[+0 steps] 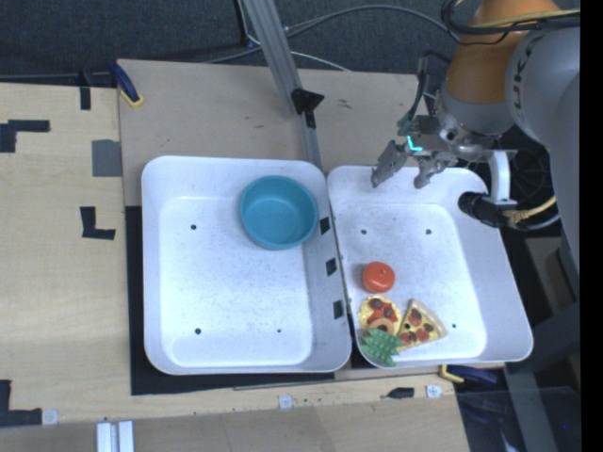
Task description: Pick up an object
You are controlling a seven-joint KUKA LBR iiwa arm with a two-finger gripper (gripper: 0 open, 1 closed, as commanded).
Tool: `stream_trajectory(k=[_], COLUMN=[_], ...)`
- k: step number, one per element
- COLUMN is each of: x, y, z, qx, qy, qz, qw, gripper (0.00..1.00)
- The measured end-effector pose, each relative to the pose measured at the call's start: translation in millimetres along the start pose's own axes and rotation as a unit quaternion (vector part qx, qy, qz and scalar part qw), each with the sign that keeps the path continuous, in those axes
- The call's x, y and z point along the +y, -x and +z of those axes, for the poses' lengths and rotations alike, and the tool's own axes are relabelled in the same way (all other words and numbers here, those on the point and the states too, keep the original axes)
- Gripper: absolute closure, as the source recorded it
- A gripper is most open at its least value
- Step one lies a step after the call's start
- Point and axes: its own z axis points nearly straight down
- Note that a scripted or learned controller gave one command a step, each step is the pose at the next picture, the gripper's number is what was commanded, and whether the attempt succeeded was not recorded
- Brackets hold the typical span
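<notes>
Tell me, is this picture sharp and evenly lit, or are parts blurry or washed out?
In the camera view, light is fairly even; the white bins look bright but still show their speckle. The blue bowl and the red ball are soft-edged, and the toy pizza slices too blurred for fine detail. The gripper with open jaws is slightly fuzzy, casting little shadow.

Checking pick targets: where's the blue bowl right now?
The blue bowl sits in the left bin, at its far right corner next to the divider, apart from the gripper over the right bin.
</notes>
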Motion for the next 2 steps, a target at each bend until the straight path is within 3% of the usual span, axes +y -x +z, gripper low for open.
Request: stream_trajectory(k=[1,2], x=[0.0,-2.9], y=[0.0,2.1], z=[0.1,61.7], qx=[0.000,0.000], qy=[0.000,-0.002], qz=[0.000,0.000], qw=[1.0000,1.0000], gripper=[0.00,0.00])
